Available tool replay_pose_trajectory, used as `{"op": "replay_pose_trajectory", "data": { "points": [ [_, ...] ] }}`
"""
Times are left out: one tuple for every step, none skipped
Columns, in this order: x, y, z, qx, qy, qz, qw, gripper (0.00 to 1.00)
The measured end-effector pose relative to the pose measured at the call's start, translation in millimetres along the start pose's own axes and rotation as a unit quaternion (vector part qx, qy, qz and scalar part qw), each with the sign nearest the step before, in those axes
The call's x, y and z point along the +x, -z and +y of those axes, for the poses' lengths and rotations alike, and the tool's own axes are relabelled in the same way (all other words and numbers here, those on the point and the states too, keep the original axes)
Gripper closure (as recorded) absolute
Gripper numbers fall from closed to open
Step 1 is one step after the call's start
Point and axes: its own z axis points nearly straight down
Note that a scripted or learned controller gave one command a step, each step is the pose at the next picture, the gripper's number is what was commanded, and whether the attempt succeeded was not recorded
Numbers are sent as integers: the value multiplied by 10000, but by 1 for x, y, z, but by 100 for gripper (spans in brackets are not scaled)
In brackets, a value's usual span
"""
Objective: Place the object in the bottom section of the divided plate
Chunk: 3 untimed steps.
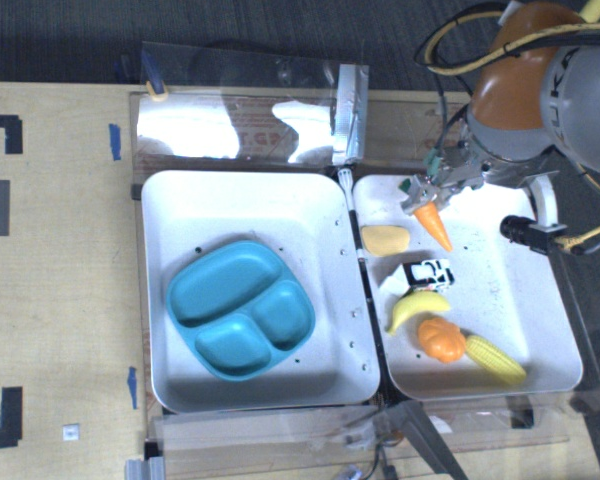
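The arm is reaching into the right bin, its gripper pinching a carrot; the blue plate is sitting in the left bin.

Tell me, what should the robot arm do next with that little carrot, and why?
Probably lift the carrot a little, straight up. The gripper sits at the carrot's top end, in the right bin, but whether it has hold is unclear. The blue divided plate waits in the left bin, so a small lift would test the grip first.
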Motion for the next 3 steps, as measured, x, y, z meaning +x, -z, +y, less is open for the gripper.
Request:
{"op": "replay_pose_trajectory", "data": {
  "points": [
    [-17,0,21,-8,138,-10,9999,100],
    [26,20,31,-24,197,-4,9998,100],
    [106,0,47,7,2944,13,9557,100]
  ]
}}
